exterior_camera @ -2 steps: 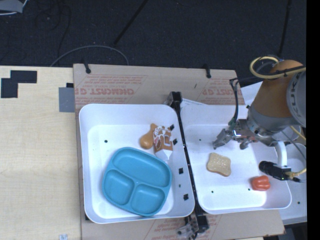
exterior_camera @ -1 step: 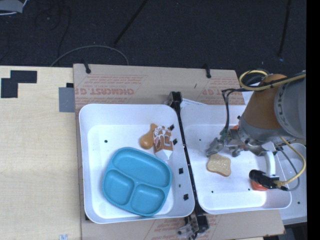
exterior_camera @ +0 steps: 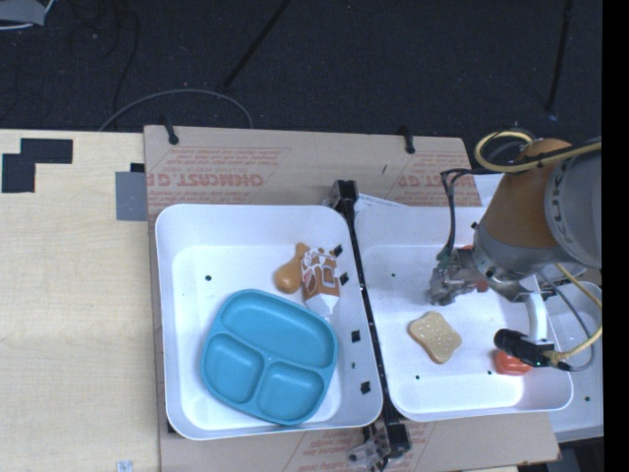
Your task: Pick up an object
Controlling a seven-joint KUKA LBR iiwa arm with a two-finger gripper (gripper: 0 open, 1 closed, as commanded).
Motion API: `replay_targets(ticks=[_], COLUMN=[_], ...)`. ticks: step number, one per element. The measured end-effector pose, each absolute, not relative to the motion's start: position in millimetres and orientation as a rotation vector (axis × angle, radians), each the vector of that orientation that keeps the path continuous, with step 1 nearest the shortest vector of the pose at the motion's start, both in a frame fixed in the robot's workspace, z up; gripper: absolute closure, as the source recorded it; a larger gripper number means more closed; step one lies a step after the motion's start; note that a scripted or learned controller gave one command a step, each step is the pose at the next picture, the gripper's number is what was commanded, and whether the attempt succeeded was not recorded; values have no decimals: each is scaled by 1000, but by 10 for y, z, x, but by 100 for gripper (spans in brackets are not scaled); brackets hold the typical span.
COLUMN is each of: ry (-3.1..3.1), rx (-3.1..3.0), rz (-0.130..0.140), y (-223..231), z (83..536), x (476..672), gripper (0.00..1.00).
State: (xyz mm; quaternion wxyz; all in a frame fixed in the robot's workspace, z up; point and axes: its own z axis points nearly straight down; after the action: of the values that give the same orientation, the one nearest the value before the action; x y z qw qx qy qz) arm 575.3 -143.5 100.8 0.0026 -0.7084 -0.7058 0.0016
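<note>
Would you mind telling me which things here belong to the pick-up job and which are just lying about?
Likely in the job: gripper; toast slice close by it in the right bin.
Lying about: blue divided plate, brown toy figure, patterned packet in the left bin; red thing.

A tan toast slice (exterior_camera: 435, 336) lies flat in the right bin (exterior_camera: 413, 393), with a small red-orange piece (exterior_camera: 509, 364) near its right wall; the left bin (exterior_camera: 187, 264) holds a blue divided plate (exterior_camera: 268, 356), a brown toy (exterior_camera: 289, 273) and a patterned packet (exterior_camera: 320, 271)
</note>
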Motion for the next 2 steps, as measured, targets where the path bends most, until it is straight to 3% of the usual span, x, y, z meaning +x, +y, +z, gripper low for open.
replay_targets(ticks=[2], ry=[-2224], rx=[-2222], rz=[-2], y=[-1408], z=[2068], x=[5715], gripper=[100])
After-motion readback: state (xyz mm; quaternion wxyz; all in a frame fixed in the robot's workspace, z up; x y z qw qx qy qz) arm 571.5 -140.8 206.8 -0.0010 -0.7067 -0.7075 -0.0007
